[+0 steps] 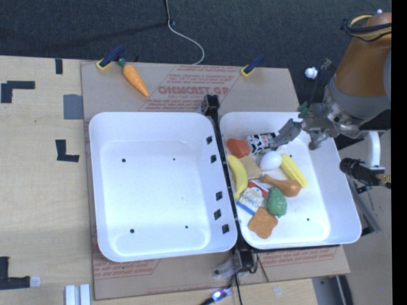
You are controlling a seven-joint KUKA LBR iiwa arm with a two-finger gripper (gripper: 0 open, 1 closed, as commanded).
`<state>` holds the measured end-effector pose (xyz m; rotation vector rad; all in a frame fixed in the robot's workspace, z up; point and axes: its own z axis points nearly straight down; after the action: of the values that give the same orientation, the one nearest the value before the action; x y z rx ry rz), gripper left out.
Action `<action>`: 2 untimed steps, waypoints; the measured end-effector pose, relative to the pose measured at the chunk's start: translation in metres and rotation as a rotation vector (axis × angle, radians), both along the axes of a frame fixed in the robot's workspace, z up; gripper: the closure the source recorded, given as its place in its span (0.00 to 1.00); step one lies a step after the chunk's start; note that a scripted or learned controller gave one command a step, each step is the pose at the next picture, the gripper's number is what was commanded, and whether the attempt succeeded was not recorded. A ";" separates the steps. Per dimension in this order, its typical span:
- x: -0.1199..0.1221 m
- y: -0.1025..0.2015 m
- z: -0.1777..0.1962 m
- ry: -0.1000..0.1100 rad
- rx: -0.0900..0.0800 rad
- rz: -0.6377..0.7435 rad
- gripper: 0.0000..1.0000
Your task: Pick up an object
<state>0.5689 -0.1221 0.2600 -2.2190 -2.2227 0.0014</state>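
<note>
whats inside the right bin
The right bin holds a heap of toy food: a banana, egg, corn, drumstick, a red piece and a green piece. Whatever lies beneath the heap is covered.

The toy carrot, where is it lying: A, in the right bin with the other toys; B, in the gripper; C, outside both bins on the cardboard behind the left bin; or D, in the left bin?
C: the toy carrot lies on the cardboard, beyond the far rim of the left bin.
</note>
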 end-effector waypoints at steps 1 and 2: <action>-0.004 0.067 -0.081 0.008 0.003 0.005 0.00; 0.050 0.139 -0.076 -0.003 0.002 0.009 0.00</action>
<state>0.6189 0.0171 0.1840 -2.2095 -2.2327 -0.0042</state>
